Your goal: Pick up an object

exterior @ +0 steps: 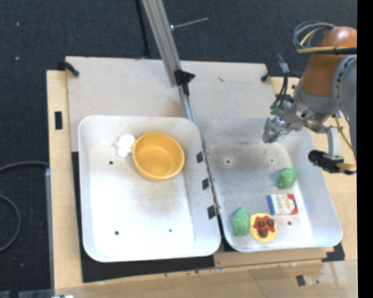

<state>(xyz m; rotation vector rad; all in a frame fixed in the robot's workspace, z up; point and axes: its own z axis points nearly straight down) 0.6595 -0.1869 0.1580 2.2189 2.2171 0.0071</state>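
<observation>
My pincer (273,133) hangs over the right bin's (248,160) far edge, its grip impossible to tell, well apart from the green toy (286,177).

Floor (62,17): dark carpet, speckled, fills top + left of frame. Desk (59,166): light wood, centre frame, w/ paler board (124,85) laid on its upper part. Black clips at board's upper-left (70,69) + upper-right corners. Grey metal rail (160,27) slants from top centre down to desk middle, black bracket at its lower end. Dark cable (9,185) loops on floor, lower left. Light even, soft shadows.
</observation>
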